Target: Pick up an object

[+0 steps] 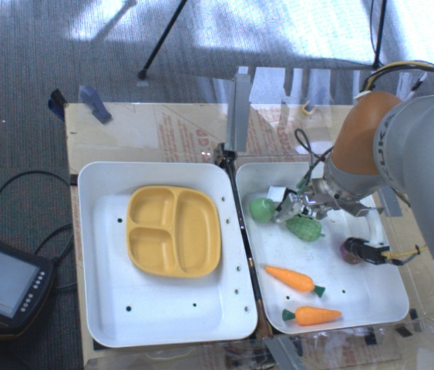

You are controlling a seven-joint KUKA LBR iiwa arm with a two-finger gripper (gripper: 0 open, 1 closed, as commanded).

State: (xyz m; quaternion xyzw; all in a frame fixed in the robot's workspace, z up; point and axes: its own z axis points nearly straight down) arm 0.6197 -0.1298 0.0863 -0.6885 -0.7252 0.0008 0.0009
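Note:
My gripper (291, 209) is low in the right bin (371, 303), near its back left part. It sits between a light green round toy (261, 209) on its left and a darker green bumpy toy (306, 229) just below and right of it. Nothing is visibly held. Two orange carrots lie toward the front: one (291, 279) in the middle and one (313, 315) near the front edge. A dark purple object (353, 249) rests at the right, under the arm.
The left bin (109, 307) holds a yellow divided plate (174, 230). A grey upright post (237, 118) stands behind the gap between the bins. The arm's orange band (363, 133) and grey body cover the right bin's back right corner.

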